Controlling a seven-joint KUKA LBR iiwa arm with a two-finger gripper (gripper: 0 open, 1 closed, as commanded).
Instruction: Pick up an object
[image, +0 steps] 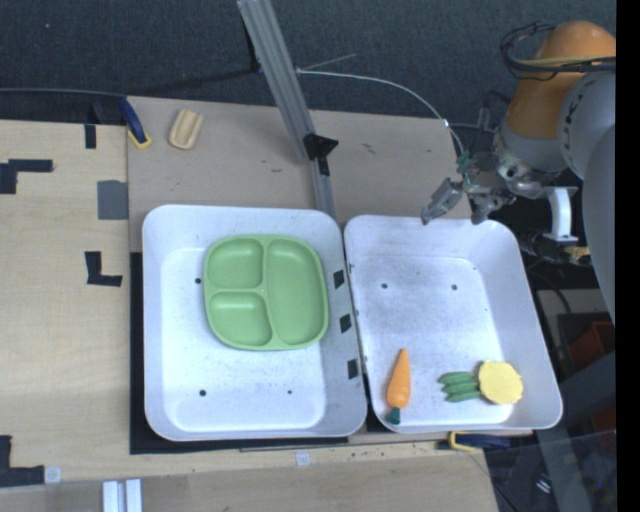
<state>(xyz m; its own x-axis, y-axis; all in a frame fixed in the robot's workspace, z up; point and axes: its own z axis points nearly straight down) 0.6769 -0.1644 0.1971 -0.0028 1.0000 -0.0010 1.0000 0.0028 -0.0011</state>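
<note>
Hovering at right bin's (520, 300) upper edge
Pincer (455, 203) was apart, empty; best target was carrot (399, 377), lower frame, approached straight down.

I count two white bins: left bin (165, 400) and right bin (520, 290). One green divided plate (266, 292) in the left. One toy carrot (399, 378), one green pod bunch (459, 385), one yellow piece (500, 382) along the right's near edge.
</note>
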